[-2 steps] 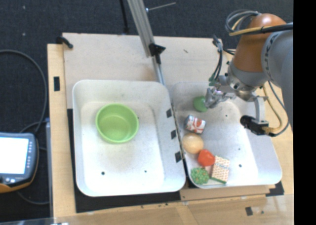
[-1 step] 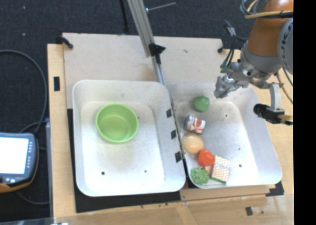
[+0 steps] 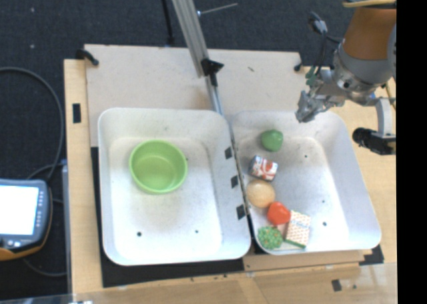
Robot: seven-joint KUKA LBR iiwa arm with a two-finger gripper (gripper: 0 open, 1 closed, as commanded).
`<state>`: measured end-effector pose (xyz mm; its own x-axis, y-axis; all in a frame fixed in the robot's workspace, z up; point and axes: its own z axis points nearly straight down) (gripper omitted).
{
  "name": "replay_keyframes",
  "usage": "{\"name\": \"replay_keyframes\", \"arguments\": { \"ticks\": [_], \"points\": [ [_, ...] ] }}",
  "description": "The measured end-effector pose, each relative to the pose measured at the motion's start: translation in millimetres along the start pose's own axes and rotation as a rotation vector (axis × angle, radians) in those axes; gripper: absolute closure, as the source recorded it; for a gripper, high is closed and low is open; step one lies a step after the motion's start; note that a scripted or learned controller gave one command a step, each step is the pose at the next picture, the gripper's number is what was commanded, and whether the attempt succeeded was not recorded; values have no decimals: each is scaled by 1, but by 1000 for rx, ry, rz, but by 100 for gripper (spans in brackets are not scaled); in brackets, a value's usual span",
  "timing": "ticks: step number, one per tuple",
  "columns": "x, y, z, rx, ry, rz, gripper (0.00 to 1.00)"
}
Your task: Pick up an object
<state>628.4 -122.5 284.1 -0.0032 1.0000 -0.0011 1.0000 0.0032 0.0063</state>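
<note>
Objects for picking lie in the right bin (image 3: 333, 183), ranged along its left wall, and are listed from the near edge outward: a green leafy item (image 3: 269, 237) in the near-left corner, a patterned card-like packet (image 3: 298, 228) touching it on the right, a red-orange ball (image 3: 279, 213) just behind both, a pale tan ball (image 3: 261, 195), a small crumpled silver-and-red can (image 3: 263, 168), and farthest, standing apart, a green ball (image 3: 271, 140). The left bin (image 3: 120, 229) carries one green bowl (image 3: 158, 167), well away from the arm. The pincer (image 3: 305, 113) hangs at the far rim of the right bin, toward its right half, tip pointing down and leftward; whether it is released or clenched cannot be told at this angle, and nothing shows between its tips. Governing relation: the green ball is the nearest candidate, lying to the left of the pincer and slightly nearer the camera, with bare bin floor between them. Being round, it presents no long axis. Judgement: a short leftward and downward travel would be needed; the clustered near items offer less clearance. The counter (image 3: 167, 83) behind the bins bears nothing relevant.
</note>
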Motion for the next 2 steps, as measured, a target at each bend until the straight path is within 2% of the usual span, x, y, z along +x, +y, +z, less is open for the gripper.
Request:
{"name": "replay_keyframes", "arguments": {
  "ticks": [1,2],
  "points": [
    [47,-22,-2,5,2,-3,100],
    [102,-43,15,6,2,-3,100]
  ]
}}
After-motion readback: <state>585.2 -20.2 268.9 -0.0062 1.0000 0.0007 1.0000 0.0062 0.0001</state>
